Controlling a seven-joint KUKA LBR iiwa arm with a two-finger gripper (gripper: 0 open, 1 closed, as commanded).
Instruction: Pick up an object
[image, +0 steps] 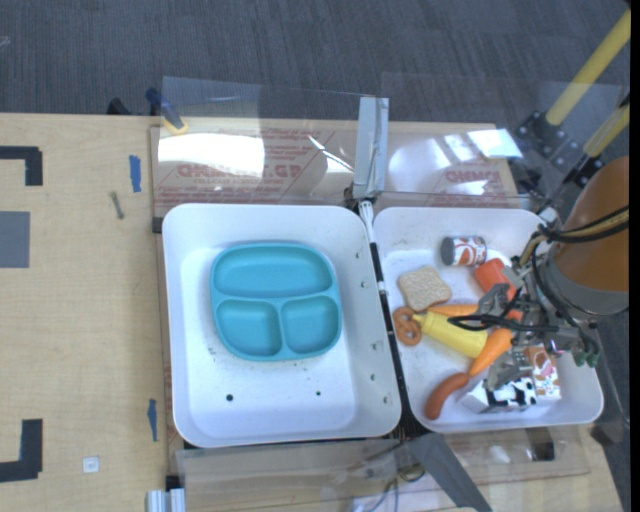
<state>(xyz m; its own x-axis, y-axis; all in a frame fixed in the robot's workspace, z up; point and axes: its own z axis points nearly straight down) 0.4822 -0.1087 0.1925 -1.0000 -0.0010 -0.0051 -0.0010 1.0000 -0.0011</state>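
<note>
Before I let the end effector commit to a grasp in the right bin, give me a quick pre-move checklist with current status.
1. End effector is over the right bin: ok.
2. Graspable items are beneath it, among them the yellow banana and an orange carrot: ok.
3. An item is isolated for a clean pick: not ok, the items lie piled and touching.
4. Something is between the fingers: cannot tell, cables and clutter hide them.
5. Blue divided tray sits in the left bin, apart from the work area: ok.
</note>
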